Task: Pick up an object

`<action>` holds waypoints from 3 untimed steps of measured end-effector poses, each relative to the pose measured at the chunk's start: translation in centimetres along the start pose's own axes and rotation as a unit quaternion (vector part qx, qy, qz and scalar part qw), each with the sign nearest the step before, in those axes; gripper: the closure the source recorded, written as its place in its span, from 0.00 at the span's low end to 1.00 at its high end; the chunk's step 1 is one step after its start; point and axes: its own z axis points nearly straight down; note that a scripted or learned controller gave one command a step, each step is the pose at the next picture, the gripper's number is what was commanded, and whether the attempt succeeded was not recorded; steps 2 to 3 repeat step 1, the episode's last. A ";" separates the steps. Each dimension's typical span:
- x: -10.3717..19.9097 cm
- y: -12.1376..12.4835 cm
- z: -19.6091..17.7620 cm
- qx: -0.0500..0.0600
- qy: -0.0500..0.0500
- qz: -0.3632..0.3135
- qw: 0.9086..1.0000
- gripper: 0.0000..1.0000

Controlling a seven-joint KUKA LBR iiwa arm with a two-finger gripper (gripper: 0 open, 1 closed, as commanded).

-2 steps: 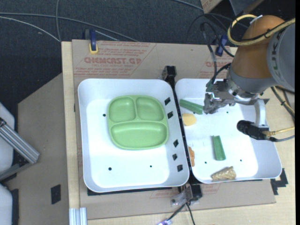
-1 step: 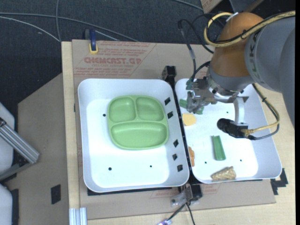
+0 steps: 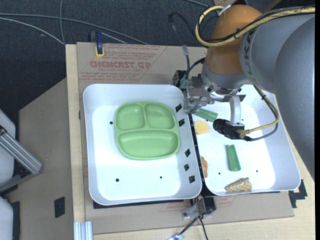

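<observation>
**Light, small pieces in the right bin; end effector low at its upper left corner**

You have several candidates in the right bin (image 3: 280,149). The green stick (image 3: 233,157) lies flat near the middle of the bin floor, well apart from the walls. It looks like a rigid toy piece, light and smooth, so I judge it may slip if pinched at the ends; take it across its narrow width, midway along its length. The yellow round piece (image 3: 201,128) sits close to the divider between the bins, and its flat shape would leave you little to grip. The tan crumbly-looking chunk (image 3: 238,185) rests near the bin's front rim; it appears rough and irregular, probably easy to hold but awkward to centre on. A second green piece (image 3: 205,114) lies just under the wrist, partly hidden.

The left bin (image 3: 95,134) holds a green divided plate (image 3: 147,130), wide, shallow and stiff; its rim is likely the only place to grasp it.

Your arm (image 3: 280,44) reaches in from the right, with the orange band above the wrist and the end effector (image 3: 192,104) pointing down over the right bin's upper left corner, near the divider. You cannot tell from this angle whether it is released or clenched, and nothing can be confirmed in its grasp.
</observation>
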 end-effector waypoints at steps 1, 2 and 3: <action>4.5 1.5 -0.2 0.000 0.001 0.000 1.000 1.00; 4.5 1.5 -0.2 0.000 0.001 0.000 1.000 1.00; 4.5 1.5 -0.2 0.000 0.001 0.000 1.000 1.00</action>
